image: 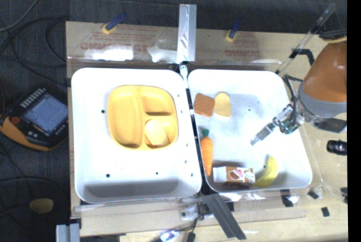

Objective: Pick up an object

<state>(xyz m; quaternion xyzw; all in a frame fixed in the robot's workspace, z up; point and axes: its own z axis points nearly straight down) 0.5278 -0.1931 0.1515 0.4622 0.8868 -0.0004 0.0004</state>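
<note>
The tool hung over the bare floor of the right bin, reaching in from the right with its slim tip aimed down and to the left, and nothing lay between its fingers; whether they stood apart or together could not be told at that size. The pickable things all lay in that same bin: a brown toast-like piece and a pale yellow piece touching side by side near the far left corner, a carrot lying lengthwise along the left wall, a small printed carton against the near wall, and a banana just beside the carton toward the right. The left bin carried a yellow divided tray with a pale round item in one compartment, well apart from the tool. The step in hand appeared to be the approach, with the grasp not yet made. The banana looked the nearest candidate, so a good try would centre over its middle, turn the wrist so the fingers crossed its short width, and descend straight. Its closeness to the carton and the near wall risked a finger landing on either, so coming down on the banana's open upper side seemed wiser.
</note>
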